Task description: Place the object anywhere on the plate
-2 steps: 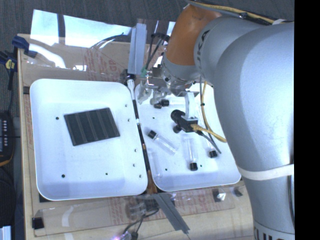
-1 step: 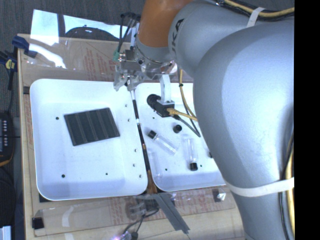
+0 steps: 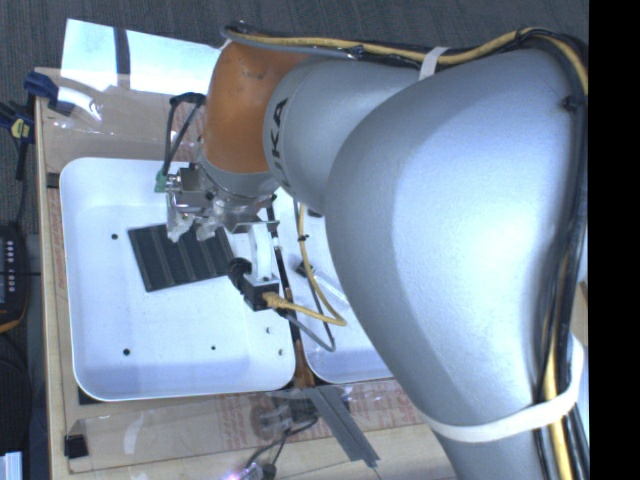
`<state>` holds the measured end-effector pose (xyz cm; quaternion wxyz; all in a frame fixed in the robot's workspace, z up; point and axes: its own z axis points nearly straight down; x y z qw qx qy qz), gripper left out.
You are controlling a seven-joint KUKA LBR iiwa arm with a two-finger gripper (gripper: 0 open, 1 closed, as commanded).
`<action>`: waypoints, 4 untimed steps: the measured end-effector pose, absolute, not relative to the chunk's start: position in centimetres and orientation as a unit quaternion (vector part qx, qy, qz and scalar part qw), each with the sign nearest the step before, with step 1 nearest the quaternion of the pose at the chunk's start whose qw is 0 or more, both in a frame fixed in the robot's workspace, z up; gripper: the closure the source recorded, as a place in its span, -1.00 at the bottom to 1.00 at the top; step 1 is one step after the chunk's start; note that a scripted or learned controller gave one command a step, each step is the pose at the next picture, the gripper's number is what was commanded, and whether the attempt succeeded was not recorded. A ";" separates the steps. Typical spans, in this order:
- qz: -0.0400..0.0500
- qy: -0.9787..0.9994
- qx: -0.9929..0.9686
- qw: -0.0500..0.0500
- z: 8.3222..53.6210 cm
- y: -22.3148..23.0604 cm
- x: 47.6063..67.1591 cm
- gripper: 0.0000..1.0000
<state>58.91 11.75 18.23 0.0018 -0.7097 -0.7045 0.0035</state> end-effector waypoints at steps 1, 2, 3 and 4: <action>0.001 -0.547 -0.837 0.000 9.2 18.7 61.8 1.00; 0.001 -0.730 -0.684 0.000 29.3 15.4 62.6 1.00; 0.002 -0.520 -0.854 0.001 21.8 21.1 65.5 1.00; 0.003 -0.521 -0.854 0.001 21.8 21.1 65.5 -1.00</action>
